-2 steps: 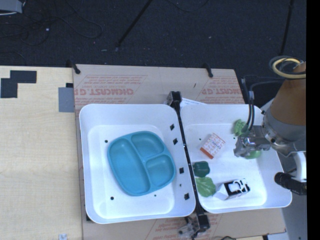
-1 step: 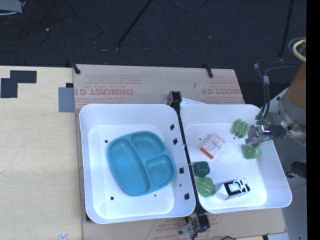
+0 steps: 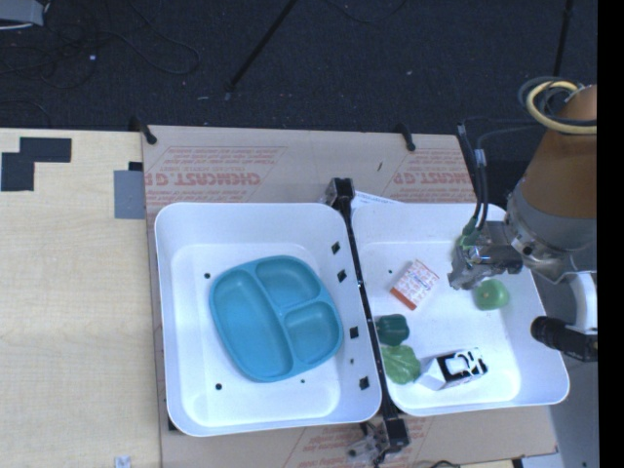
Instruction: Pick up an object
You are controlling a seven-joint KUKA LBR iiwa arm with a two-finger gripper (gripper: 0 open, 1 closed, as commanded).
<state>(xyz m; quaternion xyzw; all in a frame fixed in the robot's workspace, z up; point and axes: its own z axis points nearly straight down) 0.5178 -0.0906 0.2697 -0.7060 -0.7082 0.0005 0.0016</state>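
Note:
My gripper (image 3: 475,269) hangs over the right part of the right bin (image 3: 531,383), reaching in from the right. A pale green round object (image 3: 491,295) lies right beside and just below it; whether they touch I cannot tell. A red-and-white packet (image 3: 415,284) lies to the gripper's left. Nearer the front are a dark green object (image 3: 392,329), a light green leafy object (image 3: 401,364) and a black-and-white box (image 3: 459,367).
The left bin (image 3: 185,359) holds a blue divided plate (image 3: 276,315). A black divider (image 3: 353,291) runs between the two bins. Cardboard (image 3: 244,169) lies under the bins, and a cable (image 3: 475,178) runs down to the wrist.

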